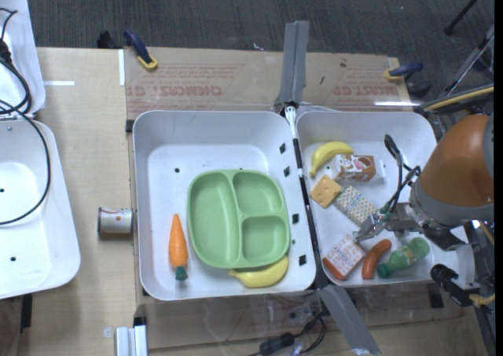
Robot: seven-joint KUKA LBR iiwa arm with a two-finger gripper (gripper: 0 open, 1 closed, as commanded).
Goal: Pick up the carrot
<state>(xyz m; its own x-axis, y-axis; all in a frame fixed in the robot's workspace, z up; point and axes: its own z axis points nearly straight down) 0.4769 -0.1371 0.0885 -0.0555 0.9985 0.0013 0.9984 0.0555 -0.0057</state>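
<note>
I'm seeing the gripper hovering spread over the right bin, carrot lying lower left in the left bin.

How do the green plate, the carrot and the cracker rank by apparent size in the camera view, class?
1. green plate
2. carrot
3. cracker

The plate is plainly largest. The carrot is longer than the cracker, though narrower.
</note>
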